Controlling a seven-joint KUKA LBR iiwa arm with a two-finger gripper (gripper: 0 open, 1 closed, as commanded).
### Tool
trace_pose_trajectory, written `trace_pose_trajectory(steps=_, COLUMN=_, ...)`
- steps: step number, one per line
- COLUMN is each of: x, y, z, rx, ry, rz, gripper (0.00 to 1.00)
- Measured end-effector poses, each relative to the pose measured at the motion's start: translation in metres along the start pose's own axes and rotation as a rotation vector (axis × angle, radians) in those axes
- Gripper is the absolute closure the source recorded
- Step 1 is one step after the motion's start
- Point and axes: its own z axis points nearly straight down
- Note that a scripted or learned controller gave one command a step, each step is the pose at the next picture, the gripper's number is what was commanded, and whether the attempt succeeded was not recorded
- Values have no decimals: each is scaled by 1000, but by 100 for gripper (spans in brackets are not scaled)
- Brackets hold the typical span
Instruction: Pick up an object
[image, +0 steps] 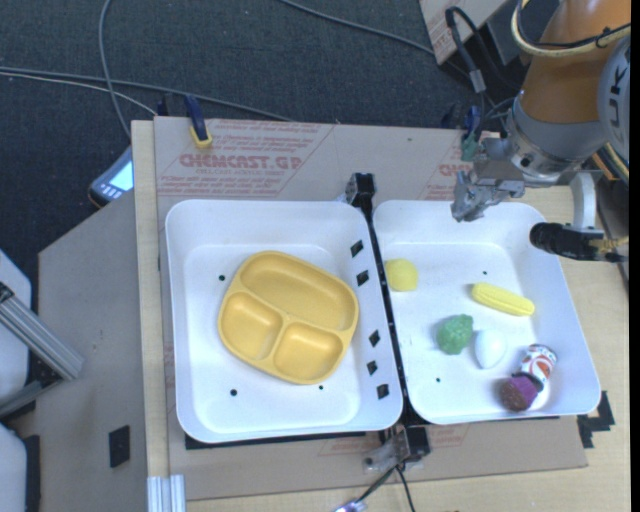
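My gripper (466, 208) hangs over the far rim of the right bin (560, 290), near its back left corner, with nothing visible between its fingers. Inside that bin lie a small yellow lump (401, 275), a yellow banana-like piece (502, 298), a green broccoli-like piece (455, 333), a white egg-like object (490, 348), a purple object (517, 392) and a small red-white-blue item (538, 361). The yellow lump is the nearest one, down and to the left of the gripper.
The left bin (190, 300) holds a yellow divided plate (288, 316). A black divider with clips (372, 290) runs between the bins. Cardboard (250, 150) lies under both. Cables (120, 90) cross the dark floor behind.
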Motion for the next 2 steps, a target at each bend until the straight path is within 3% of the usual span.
trace_pose_trajectory(steps=2, x=115, y=0, z=39, rx=3, ry=0, rz=-1, gripper=100)
